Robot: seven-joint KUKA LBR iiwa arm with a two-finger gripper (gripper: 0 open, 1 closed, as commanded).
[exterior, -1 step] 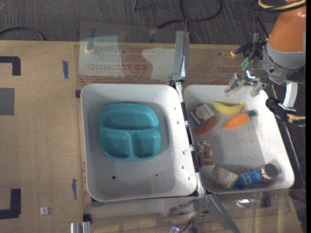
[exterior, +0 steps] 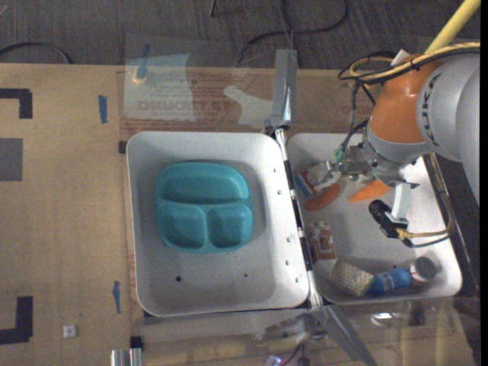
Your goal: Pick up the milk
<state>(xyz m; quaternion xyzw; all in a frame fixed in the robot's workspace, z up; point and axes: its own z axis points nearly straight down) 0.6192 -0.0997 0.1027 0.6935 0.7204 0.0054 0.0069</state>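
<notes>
In right bin point(exterior: 450, 280): milk point(exterior: 314, 180) just left of fingers point(exterior: 341, 166); finger state unclear.

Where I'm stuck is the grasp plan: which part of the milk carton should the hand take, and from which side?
Probably across the milk carton's flat side faces, coming down from above. It seems to lie close to the left wall of the right bin, with an orange carrot just beside it, so a sideways approach looks blocked.

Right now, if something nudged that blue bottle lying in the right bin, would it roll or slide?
The blue bottle lies on its side and looks round, so it would probably roll. It rests by the near wall of the right bin, which would likely stop it soon.
</notes>
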